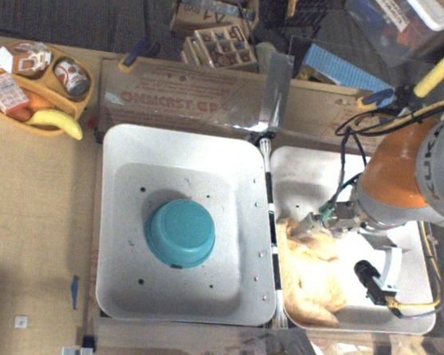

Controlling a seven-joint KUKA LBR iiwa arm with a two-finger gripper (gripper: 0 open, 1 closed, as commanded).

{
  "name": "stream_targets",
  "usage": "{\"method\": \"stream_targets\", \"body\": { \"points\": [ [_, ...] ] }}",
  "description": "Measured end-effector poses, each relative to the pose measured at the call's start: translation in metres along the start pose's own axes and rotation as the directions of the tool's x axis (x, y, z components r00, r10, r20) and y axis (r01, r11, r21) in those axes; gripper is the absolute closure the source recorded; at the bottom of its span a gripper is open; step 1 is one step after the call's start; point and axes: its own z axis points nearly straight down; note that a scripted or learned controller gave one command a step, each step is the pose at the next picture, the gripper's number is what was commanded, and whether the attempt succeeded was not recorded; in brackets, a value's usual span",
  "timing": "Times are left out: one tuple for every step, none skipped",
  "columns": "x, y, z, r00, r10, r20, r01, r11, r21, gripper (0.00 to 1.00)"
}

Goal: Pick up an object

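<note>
Patience is what I am needing for this grab: my claw [306, 223] is hanging low in the right bin [415, 273], at that bin's left side, just over the near edge of the pale yellow thing [314, 276] that I am taking for my target. From this slanted view I cannot tell whether the claw is released or clenched, and nothing is showing as caught in it, so I am treating the pick as not yet made. To do it well, I am judging that I should be coming straight down onto the thickest part of that thing, which is lying just below and slightly to the right of the claw, rather than nipping its thin upper fringe; a nip there would likely slip off as I lift. I am also minding the wall between the bins, which is running close on the claw's left, since a sideways drift could be scraping it. The thing itself is looking soft and lumpy, cream to tan, slightly glossy, with an uneven outline, sprawling from under the claw down toward the bin's near corner; its exact kind I cannot make out. Well off to the claw's left, a teal bowl [181, 232] is sitting upside down in the left bin [128, 153], apart from my work.
</note>
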Motion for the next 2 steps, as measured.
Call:
{"method": "stream_targets", "body": {
  "points": [
    [-0.0010, 0.0014, -0.0101, 1.000, 0.004, -0.002, -0.004, 1.000, -0.004, 1.00],
    [-0.0016, 0.0012, -0.0102, 1.000, 0.005, -0.002, -0.005, 1.000, -0.004, 0.00]
  ]
}}
